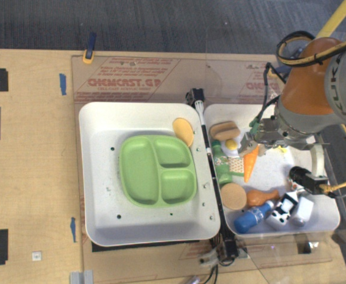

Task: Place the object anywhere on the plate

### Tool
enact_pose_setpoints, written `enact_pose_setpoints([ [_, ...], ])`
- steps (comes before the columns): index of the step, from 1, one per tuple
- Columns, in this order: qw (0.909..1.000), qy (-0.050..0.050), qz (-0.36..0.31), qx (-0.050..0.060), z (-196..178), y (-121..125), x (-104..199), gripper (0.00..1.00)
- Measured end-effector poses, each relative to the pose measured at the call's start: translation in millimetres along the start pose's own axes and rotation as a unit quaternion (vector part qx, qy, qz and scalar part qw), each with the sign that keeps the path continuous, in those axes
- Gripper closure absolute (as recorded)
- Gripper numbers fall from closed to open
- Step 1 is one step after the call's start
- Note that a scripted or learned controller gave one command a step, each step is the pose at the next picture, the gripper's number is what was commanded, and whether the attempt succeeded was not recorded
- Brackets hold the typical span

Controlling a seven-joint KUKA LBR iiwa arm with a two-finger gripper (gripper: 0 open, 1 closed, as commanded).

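**Arm over the right bin, plate bare in the left**

The green plate (158,171) sits mid-left bin (96,158) — a yellow piece (184,131) lies by that bin's far right corner, off the plate. In the right bin (329,218), the gripper (256,142) hovers just above an orange carrot (249,162); whether it is open or closed cannot be told. A blue bottle (251,217) lies along the near edge.

A: Where does the camera sit?

B: High above the bench, looking down at a slant on the left bin (96,176) and, beside it on the right, the right bin (326,215).

A: Close in?

B: No, well back; bench surrounds that left bin.
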State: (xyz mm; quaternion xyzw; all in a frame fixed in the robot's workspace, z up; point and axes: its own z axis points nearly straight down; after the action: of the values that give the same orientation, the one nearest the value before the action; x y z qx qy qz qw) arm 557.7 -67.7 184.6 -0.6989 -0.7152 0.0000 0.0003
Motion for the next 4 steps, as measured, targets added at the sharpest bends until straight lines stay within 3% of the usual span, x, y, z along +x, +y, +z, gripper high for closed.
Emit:
enact_pose_setpoints([
  [1, 0.9952, 0.000, -0.097, -0.004, -58, 88, 89, 1.00],
  [2, 0.9956, -0.001, -0.094, -0.001, -56, 86, 85, 0.00],
  [3, 0.9954, -0.003, -0.096, -0.005, -68, 88, 86, 1.00],
  [4, 0.9988, 0.002, -0.049, 0.004, -28, 51, 178, 1.00],
])
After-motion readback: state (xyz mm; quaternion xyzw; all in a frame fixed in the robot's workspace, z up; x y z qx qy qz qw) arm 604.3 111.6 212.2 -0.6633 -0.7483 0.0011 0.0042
